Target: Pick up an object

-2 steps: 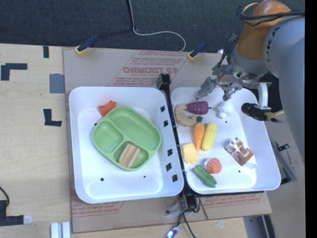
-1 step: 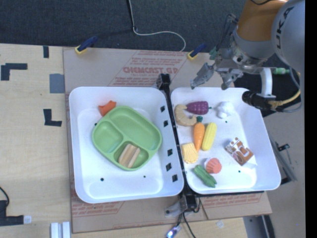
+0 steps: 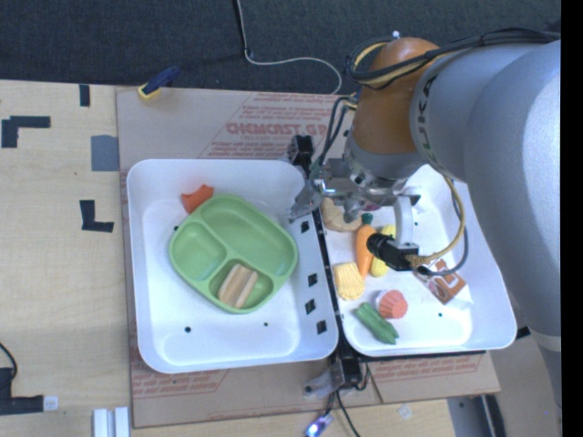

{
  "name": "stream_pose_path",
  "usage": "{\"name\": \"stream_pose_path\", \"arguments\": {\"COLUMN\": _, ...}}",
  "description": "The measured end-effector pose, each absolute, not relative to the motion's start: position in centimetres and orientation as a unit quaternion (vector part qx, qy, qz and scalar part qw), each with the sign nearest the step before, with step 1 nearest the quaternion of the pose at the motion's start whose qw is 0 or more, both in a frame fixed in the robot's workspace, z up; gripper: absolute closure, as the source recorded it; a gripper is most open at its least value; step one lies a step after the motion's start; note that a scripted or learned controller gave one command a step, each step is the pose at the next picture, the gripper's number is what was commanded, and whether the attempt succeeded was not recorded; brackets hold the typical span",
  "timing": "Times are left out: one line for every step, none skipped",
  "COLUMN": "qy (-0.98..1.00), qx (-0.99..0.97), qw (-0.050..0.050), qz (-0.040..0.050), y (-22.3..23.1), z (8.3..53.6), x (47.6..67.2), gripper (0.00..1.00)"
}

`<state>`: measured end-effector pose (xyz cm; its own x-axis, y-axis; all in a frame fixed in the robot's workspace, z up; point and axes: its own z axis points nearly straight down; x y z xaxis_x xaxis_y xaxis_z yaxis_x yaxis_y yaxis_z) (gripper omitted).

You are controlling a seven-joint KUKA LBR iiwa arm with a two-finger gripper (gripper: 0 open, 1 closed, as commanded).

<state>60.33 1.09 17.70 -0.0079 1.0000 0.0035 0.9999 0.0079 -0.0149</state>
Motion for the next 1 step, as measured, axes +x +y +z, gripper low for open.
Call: {"name": "stream_pose_path", "arguments": {"qy": -0.709, "qx": -0.705, "qw": -0.001, "qz": -0.0029, "y": 3.48, "z": 27.47, "x": 56.51, "gripper": 0.0}}
